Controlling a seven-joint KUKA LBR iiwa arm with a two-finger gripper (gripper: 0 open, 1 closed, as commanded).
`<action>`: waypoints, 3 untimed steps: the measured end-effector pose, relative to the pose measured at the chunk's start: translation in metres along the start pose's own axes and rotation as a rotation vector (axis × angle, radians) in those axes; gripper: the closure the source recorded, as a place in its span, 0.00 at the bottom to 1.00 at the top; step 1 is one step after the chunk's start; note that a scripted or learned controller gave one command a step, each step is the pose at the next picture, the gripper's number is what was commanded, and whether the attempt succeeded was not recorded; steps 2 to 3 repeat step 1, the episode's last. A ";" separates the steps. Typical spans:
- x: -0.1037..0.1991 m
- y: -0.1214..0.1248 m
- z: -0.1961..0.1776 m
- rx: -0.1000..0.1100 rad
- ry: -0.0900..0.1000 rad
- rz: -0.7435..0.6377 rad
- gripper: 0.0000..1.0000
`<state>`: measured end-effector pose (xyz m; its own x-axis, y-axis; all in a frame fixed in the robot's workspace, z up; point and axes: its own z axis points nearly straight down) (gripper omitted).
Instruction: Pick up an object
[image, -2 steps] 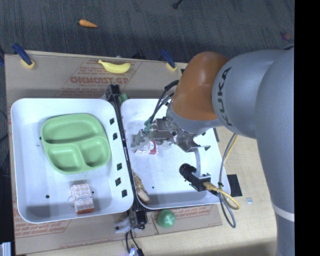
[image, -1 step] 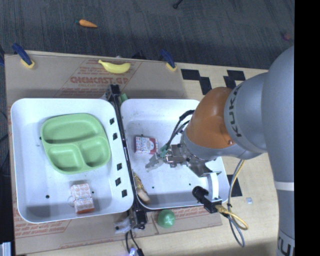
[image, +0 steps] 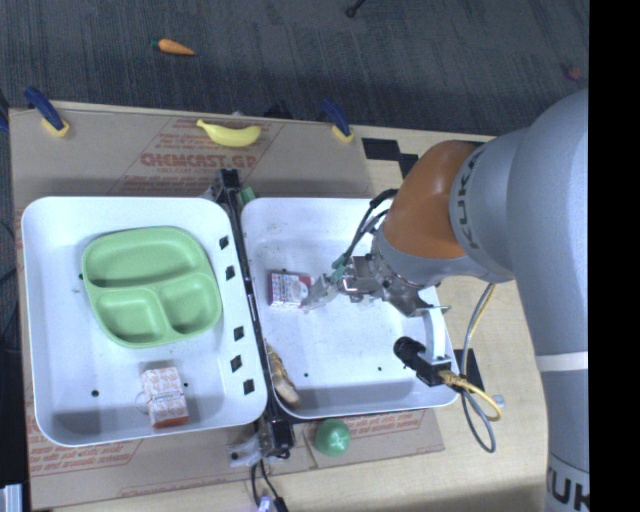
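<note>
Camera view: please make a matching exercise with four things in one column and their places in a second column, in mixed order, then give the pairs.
Things:
1. green divided tray
2. banana
3. green ball
4. small red and white packet

Places:
A. on the cardboard below the right bin
B. in the left bin
C. in the right bin, left of the gripper
D. on the cardboard above the bins

Pairs: 1-B, 2-D, 3-A, 4-C

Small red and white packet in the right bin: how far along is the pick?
Done: the claw has reached into the right bin, close beside the red and white packet. In hand: nothing visibly held; the packet lies on the bin floor. Left: grip it and lift it. The finger state is unclear.
</note>
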<state>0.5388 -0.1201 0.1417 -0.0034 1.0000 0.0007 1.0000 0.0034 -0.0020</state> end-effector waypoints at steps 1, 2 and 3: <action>-0.010 0.061 0.037 0.001 0.000 -0.003 0.00; -0.010 0.061 0.037 0.001 0.000 -0.003 0.00; -0.010 0.061 0.037 0.001 0.000 -0.003 0.00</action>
